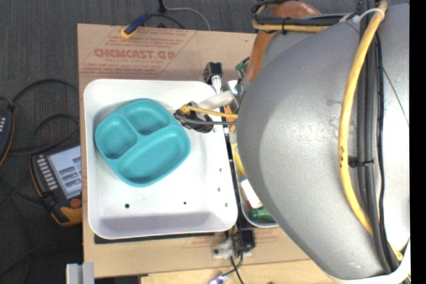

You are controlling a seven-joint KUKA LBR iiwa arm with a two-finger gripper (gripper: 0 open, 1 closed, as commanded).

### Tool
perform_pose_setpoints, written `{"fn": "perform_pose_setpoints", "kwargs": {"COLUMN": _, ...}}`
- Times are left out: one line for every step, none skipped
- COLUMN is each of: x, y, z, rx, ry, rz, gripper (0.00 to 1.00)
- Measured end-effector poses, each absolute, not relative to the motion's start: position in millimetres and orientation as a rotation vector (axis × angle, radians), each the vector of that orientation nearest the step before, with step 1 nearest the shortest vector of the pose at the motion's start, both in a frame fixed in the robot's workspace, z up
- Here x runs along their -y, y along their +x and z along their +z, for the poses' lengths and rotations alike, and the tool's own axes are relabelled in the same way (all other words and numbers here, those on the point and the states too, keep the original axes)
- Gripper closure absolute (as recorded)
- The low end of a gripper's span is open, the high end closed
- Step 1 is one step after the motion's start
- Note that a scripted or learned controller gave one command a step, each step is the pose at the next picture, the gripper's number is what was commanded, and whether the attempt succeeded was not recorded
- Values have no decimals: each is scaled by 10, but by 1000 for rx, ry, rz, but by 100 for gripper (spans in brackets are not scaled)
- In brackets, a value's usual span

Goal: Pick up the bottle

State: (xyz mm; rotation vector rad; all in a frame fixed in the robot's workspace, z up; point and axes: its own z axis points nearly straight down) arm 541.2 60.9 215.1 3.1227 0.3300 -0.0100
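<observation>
Cardboard point(133, 53) reads "CHEMCAST" (rest of it unclear).

teal plate point(143, 143), white bin point(160, 213), grey arm point(306, 143)

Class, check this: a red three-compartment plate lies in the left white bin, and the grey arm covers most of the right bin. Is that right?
One detail is wrong: the plate is teal, not red, as the camera view shows. It does lie in the left white bin, and the grey arm covers most of the right bin.
</observation>
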Motion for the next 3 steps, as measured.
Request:
{"fn": "perform_pose_setpoints", "kwargs": {"x": -608, "y": 5410, "z": 2244, "rx": -331, "ry": 3122, "rz": -14, "gripper": 100}}
{"fn": "perform_pose_setpoints", "kwargs": {"x": -606, "y": 5409, "z": 2336, "rx": -332, "ry": 3122, "rz": -18, "gripper": 100}}
{"fn": "perform_pose_setpoints", "kwargs": {"x": -606, "y": 5409, "z": 2427, "rx": -334, "ry": 3121, "rz": -22, "gripper": 100}}
